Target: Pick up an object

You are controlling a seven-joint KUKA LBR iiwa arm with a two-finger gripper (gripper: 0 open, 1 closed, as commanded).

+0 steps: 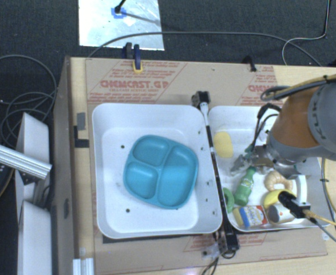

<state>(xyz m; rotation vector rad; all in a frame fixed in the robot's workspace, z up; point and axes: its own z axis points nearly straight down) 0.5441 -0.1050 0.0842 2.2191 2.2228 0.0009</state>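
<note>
Camera view: the jaws (243, 162) hang low in the right bin (236, 118), at about three o'clock from the blue divided plate (159, 171) in the left bin (113, 125). Whether they are clenched or released I cannot tell. Just below them, at five o'clock, lies a green bottle (245, 185), probably light, rigid and slippery; its narrow body looks the best hold. The cardboard on the bench (134, 83) reads "CHEMCAST GP".

Gripper (243, 164) low in right bin (236, 118), just above green bottle (245, 185); possibly touching, hard to tell. Blue tray (159, 171) in left bin (113, 125).
</note>
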